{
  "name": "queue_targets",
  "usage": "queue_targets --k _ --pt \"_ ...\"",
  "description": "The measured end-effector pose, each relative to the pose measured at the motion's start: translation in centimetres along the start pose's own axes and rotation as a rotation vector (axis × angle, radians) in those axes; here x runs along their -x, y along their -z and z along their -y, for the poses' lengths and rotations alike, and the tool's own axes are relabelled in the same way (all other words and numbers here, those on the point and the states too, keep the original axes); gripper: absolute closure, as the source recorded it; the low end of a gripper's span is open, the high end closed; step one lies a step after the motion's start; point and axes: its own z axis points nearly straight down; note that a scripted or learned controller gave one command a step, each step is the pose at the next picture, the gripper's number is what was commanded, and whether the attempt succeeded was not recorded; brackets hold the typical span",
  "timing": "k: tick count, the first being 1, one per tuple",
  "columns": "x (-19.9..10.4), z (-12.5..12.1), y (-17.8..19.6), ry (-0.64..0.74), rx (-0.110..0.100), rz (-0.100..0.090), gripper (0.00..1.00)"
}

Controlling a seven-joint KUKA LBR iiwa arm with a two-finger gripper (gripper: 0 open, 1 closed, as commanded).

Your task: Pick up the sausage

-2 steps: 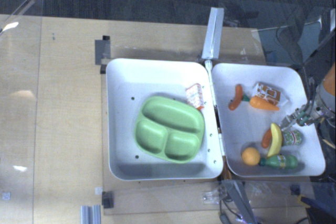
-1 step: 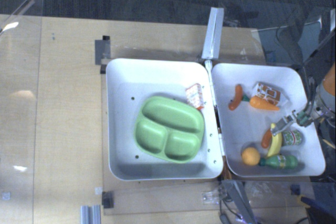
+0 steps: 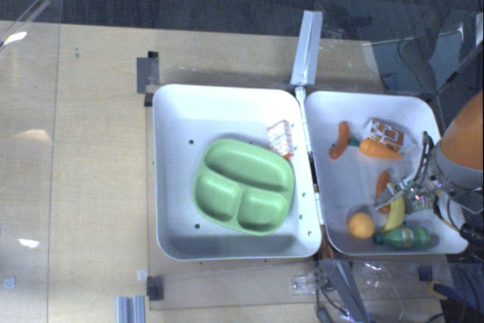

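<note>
An orange-red sausage (image 3: 340,140) lies in the right bin (image 3: 330,200), near its far left part. A second, similar orange-red piece (image 3: 383,184) lies further right and nearer the front. My gripper (image 3: 403,193) is low in the right bin, right beside that second piece and just above a banana (image 3: 393,215). It is well apart from the first sausage. Nothing is visibly lifted off the bin floor. The arm comes in from the right, with its orange band (image 3: 465,134) above the wrist.
The right bin also holds a carrot (image 3: 380,150), a small printed box (image 3: 385,132), an orange (image 3: 361,225) and a green bottle (image 3: 402,238) at the front. The left bin (image 3: 170,163) holds a green divided plate (image 3: 244,185) and a red-white packet (image 3: 280,138).
</note>
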Motion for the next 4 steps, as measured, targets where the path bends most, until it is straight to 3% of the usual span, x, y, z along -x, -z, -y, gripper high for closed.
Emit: queue_targets --k 1,2,3,4 --pt "-7.4 -2.0 0.2 0.311 0.005 0.002 0.00" --pt "-10.0 -3.0 0.2 0.108 0.004 0.005 0.00" --pt "-9.9 -3.4 1.5 0.111 0.015 0.010 1.00" --pt "-10.9 -16.7 9.5 0.373 -0.005 -0.009 1.00"
